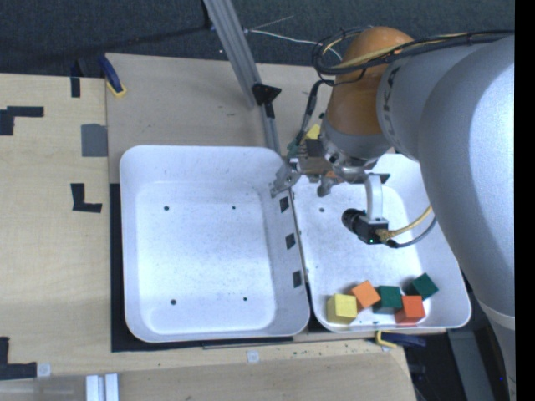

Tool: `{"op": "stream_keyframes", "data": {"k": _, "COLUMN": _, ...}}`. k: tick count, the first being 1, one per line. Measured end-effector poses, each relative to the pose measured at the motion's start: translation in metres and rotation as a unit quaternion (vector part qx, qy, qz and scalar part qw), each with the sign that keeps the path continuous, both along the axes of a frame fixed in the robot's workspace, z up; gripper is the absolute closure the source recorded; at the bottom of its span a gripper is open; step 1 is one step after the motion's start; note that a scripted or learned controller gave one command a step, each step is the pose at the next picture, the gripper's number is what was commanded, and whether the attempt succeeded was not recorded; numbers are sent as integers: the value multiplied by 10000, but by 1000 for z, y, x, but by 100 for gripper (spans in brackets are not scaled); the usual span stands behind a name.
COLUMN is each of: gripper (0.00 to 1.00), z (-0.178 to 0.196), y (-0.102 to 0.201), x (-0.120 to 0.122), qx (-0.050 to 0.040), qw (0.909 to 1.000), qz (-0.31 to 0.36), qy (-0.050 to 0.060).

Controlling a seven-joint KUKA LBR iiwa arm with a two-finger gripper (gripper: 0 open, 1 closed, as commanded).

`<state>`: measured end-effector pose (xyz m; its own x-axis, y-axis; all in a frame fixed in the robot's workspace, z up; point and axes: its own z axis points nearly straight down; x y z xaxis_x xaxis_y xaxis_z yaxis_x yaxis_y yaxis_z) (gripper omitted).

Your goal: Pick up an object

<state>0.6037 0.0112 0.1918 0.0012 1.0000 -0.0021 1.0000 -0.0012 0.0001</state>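
The blocks sit bunched at the near end of the right bin (443, 312): a yellow block (341, 307), an orange block (365, 293), a green block (389, 296), a red-orange block (411, 308) and a dark green block (424, 286); well apart from them, the tool (303, 174) hangs over the bins' shared rim at the far end, whether wide or narrow I cannot tell; the grey arm (456, 132) bends in from the right, orange band (368, 78) above the wrist; the left bin (134, 224) lies beside it on the tabletop (50, 249).

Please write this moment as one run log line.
arm over right bin | gripper near divider, grasp unclear | blocks at near edge | nothing lifted
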Motion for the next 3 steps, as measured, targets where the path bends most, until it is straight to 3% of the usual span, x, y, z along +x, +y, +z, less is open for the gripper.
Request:
{"op": "stream_keyframes", "data": {"k": 1, "gripper": 0, "z": 0, "y": 26, "x": -16, "qx": 8, "qw": 10000, "qz": 19, "qy": 17}}
{"op": "stream_keyframes", "data": {"k": 2, "gripper": 100, "z": 10, "y": 25, "x": -15, "qx": 3, "qw": 10000, "qz": 20, "qy": 19}}
{"op": "stream_keyframes", "data": {"k": 3, "gripper": 100, "z": -1, "y": 71, "x": 58, "qx": 17, "qw": 10000, "qz": 36, "qy": -15}}
